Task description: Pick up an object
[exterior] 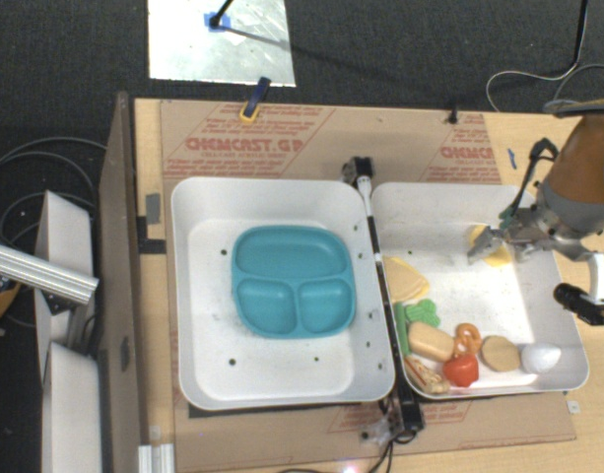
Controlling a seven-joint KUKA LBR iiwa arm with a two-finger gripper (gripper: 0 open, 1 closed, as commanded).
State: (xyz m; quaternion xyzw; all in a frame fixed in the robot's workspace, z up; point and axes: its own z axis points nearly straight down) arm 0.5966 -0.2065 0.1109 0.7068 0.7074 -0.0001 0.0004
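Note:
My gripper (pixel 501 244) hangs low over the upper right part of the right bin (pixel 449 210). Its fingers stand open, spread to either side of a small yellow object (pixel 495 256) that lies on the bin floor beneath them. The arm's orange band (pixel 587 170) shows at the right edge. Along the bin's left and front sides lie a yellow wedge (pixel 407 278), a green piece (pixel 418 313), a tan bread piece (pixel 430 341), a pretzel (pixel 468 336), a red tomato (pixel 461 370), a brown cookie (pixel 499 353) and a white egg (pixel 541 358).
The left bin (pixel 208 363) holds a blue divided plate (pixel 293 280). A black rail (pixel 373 254) runs between the two bins. The right bin's middle floor (pixel 459 289) is bare. Cables lie on the dark floor at the left.

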